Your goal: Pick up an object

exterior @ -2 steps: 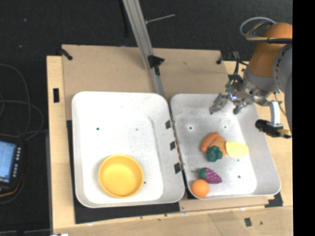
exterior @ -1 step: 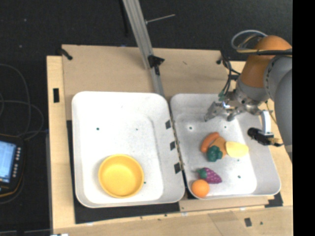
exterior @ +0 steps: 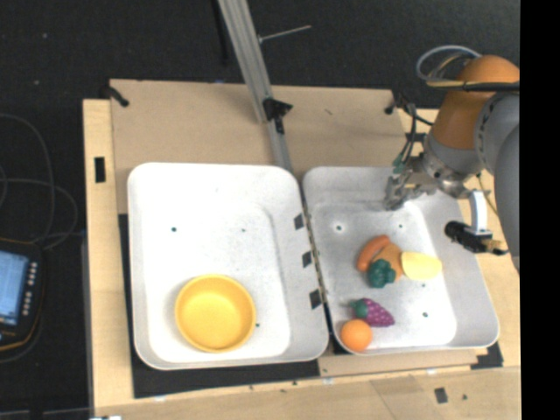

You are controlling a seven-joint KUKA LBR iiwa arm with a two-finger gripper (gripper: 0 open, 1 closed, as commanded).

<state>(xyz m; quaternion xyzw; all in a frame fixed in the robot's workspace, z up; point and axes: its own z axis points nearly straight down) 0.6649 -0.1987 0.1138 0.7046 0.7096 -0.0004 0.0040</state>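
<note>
Camera view: the claw hangs over the far part of the right bin; its opening cannot be told. Nearer lies the carrot, long axis running from near-left to far-right, touching broccoli and a yellow piece.

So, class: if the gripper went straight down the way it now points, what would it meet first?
Probably bare floor of the right bin. The gripper hangs over the bin's far end, apart from the toy food nearer the camera, though depth is hard to judge.

Arm: cut off at right edge.
Fingers: too small to tell.
Tablet: cut by left edge.
</note>
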